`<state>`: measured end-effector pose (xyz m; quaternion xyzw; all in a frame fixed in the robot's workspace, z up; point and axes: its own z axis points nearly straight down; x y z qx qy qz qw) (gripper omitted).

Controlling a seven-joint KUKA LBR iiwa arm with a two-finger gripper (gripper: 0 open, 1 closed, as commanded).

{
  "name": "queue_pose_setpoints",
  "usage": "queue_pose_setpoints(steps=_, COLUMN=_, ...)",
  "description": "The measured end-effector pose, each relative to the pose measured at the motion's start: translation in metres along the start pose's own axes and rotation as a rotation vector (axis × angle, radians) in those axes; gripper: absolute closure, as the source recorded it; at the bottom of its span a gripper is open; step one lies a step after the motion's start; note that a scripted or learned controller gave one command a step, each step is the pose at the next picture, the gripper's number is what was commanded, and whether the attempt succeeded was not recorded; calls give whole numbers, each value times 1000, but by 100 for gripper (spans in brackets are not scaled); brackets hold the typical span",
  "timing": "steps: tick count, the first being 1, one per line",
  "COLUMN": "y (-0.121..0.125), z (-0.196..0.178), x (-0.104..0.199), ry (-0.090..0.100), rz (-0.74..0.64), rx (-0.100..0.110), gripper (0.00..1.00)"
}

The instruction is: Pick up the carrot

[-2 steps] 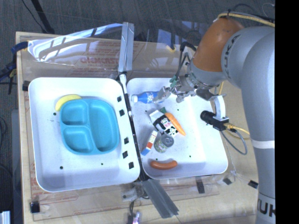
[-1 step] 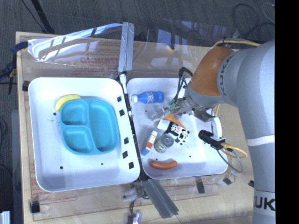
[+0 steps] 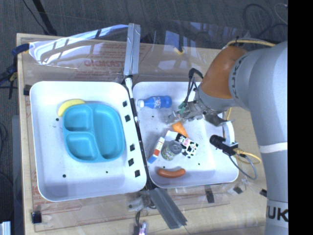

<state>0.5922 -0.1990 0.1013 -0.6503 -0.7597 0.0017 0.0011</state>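
Hovering low over the right bin [image 3: 222, 168], the gripper [image 3: 185, 112] sits just above and behind the carrot [image 3: 180, 128], but whether the claw is open or closed cannot be told, since the wrist hides that part.

The carrot, a small orange wedge, lies near the middle of the right bin and looks free on the floor rather than held.

The main risk is crowding. Just in front of the carrot sit a black-and-white dice-like block [image 3: 188, 146], a round grey lid or can [image 3: 170, 151] and a white tube with a blue cap [image 3: 157, 149], all close together. A descent landing slightly toward them could pinch the block instead, or knock the carrot aside. The carrot's tapered shape may also let it squirt out if squeezed near the tip.

Behind the carrot lies a blue bottle [image 3: 155, 102]; in front, near the bin's wall, a red sausage [image 3: 170, 172]. Both look far enough from the carrot to stay undisturbed.
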Motion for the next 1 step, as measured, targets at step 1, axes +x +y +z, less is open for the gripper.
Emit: queue_pose_setpoints(steps=1, y=30, z=-153, x=61, ry=0, rz=145, rx=-4, gripper=100)
